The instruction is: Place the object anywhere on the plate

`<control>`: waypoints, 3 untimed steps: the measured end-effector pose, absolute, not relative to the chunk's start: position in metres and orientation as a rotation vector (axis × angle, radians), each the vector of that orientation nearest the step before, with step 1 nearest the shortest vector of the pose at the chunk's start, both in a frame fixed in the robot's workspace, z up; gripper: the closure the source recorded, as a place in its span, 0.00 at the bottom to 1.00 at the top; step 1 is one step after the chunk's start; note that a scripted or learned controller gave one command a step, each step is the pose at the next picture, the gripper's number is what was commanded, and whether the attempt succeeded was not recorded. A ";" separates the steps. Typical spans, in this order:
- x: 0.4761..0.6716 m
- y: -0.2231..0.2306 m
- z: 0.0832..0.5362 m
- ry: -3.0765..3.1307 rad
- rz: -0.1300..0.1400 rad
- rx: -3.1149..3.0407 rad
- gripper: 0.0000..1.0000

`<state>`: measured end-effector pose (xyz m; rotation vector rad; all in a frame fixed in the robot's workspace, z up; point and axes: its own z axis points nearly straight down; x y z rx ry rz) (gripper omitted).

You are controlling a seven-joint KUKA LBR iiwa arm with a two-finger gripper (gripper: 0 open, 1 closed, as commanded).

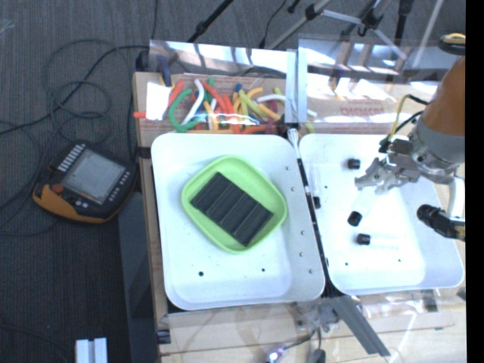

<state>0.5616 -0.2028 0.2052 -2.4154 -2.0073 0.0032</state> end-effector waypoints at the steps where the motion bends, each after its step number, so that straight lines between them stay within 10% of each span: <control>1: 0.517 -0.148 0.218 -2.143 0.004 -2.295 1.00; 2: 0.492 -0.052 0.182 -2.236 0.005 -2.202 1.00; 3: 0.492 -0.053 0.182 -2.235 0.005 -2.203 0.00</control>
